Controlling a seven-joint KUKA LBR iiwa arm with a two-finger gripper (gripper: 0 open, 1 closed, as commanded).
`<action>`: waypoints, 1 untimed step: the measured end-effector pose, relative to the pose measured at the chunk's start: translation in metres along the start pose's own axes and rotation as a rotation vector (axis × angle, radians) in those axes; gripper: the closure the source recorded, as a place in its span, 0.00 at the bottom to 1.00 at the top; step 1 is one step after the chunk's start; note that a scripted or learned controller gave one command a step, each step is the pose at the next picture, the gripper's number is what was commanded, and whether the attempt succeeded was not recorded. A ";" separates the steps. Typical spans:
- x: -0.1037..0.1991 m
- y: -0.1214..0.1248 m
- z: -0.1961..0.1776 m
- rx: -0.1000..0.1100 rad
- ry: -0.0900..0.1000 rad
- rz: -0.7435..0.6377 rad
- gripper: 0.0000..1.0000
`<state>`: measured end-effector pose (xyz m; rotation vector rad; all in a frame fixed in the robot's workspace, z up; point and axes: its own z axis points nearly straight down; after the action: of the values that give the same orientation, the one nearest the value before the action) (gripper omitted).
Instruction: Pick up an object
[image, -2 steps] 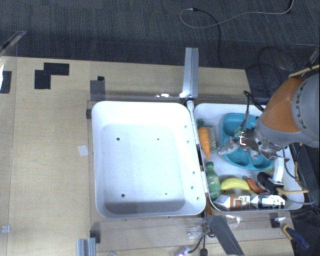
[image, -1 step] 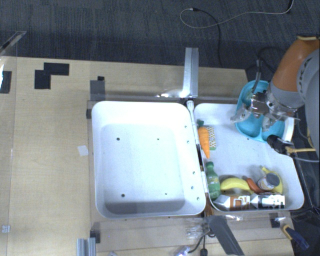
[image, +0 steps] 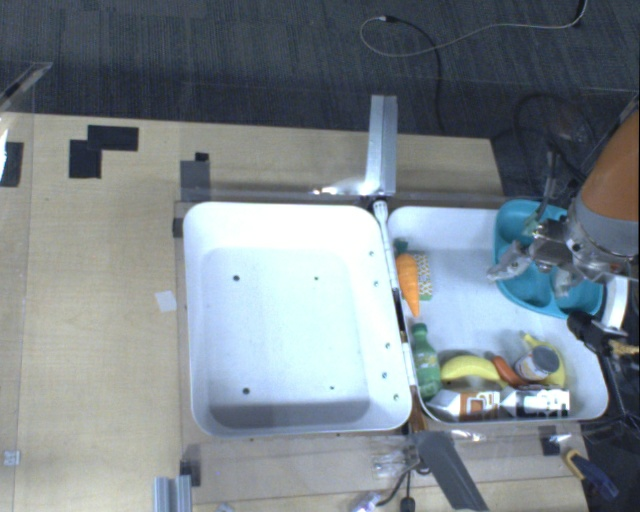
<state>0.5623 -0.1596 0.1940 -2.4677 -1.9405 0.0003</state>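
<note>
Hovering over a teal bowl (image: 530, 268) in the right bin (image: 470, 300), the pincer (image: 535, 262) was spread apart; carrot (image: 407, 276), banana (image: 470, 368) and bottle (image: 426, 362) lay nearby.

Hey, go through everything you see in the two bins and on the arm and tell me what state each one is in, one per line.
Gripper: over the teal bowl, grip state unclear.
Teal bowl: upright in the right bin's far corner, partly under the arm.
Carrot: lying along the right bin's left wall.
Green bottle: lying on its side.
Banana: lying flat, unpeeled.
Black and white bottle: lying along the near wall.
Left bin: sitting level beside the right bin.
</note>
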 end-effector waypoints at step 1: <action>0.024 0.038 -0.049 0.003 -0.003 -0.245 1.00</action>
<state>0.6051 -0.1453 0.2425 -2.2112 -2.2273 0.0059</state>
